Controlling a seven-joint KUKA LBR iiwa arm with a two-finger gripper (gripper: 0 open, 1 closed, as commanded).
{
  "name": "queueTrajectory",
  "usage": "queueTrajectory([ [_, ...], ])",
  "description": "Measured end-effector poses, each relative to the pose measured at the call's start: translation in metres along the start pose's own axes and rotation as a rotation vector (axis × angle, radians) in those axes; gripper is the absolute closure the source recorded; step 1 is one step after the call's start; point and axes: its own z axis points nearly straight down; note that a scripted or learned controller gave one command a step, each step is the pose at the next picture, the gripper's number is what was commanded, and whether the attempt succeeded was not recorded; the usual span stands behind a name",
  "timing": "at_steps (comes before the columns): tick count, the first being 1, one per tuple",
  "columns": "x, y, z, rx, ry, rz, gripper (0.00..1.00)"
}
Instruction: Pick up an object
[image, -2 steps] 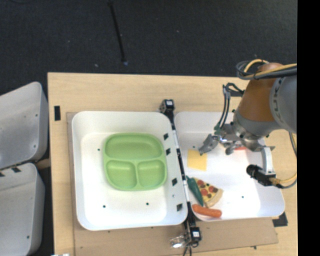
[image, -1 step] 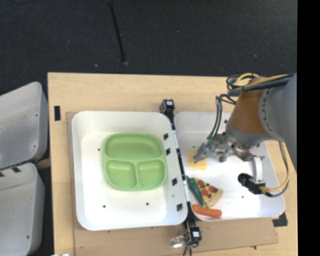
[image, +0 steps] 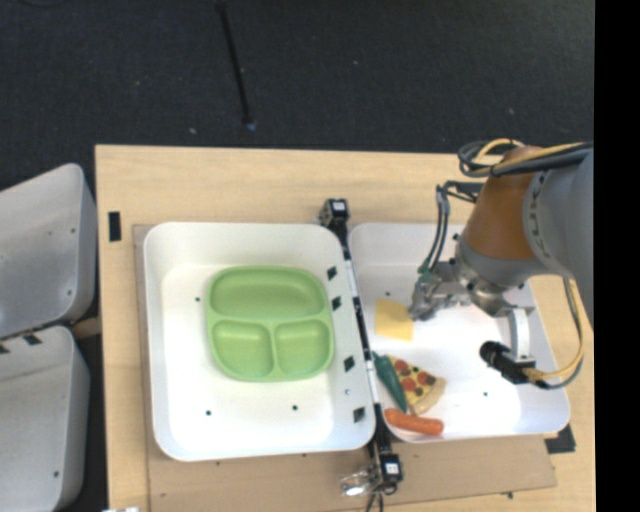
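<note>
Cheese wedge (image: 393, 322) in right bin (image: 500, 420), hand (image: 425, 303) just beside it: approach step. Can't tell hand state. Next: centre over wedge, descend, close.

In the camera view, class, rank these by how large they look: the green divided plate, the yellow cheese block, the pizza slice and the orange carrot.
Largest to smallest:
1. Green divided plate, by far.
2. Pizza slice.
3. Yellow cheese block, close to the pizza slice, so that pair is unsure.
4. Orange carrot, thinnest.
</note>
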Motion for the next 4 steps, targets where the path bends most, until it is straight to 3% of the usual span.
queueTrajectory([
  [3,-0.006,0.000,-0.131,-0.003,-0.001,-0.007,1.00],
  [4,0.053,-0.013,-0.131,0.002,0.002,-0.012,1.00],
])
